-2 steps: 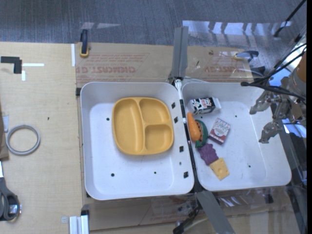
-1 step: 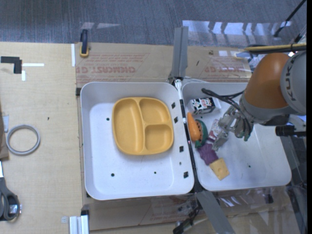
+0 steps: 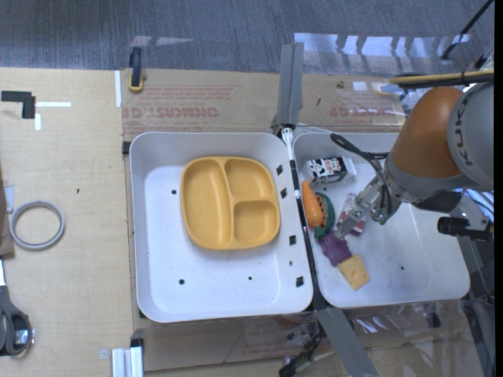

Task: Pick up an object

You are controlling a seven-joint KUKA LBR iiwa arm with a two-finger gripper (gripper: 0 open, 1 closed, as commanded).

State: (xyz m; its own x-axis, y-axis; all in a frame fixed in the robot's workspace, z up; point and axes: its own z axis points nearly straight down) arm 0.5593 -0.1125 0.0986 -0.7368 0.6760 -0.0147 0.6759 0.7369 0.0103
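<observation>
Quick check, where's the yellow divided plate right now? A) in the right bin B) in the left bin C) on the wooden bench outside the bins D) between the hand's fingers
B. The yellow divided plate lies flat inside the left bin, apart from the hand, which is over the right bin among the small items there.

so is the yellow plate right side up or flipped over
Right side up: the yellow plate shows its three hollow compartments facing the camera, flat in the left bin.
</observation>
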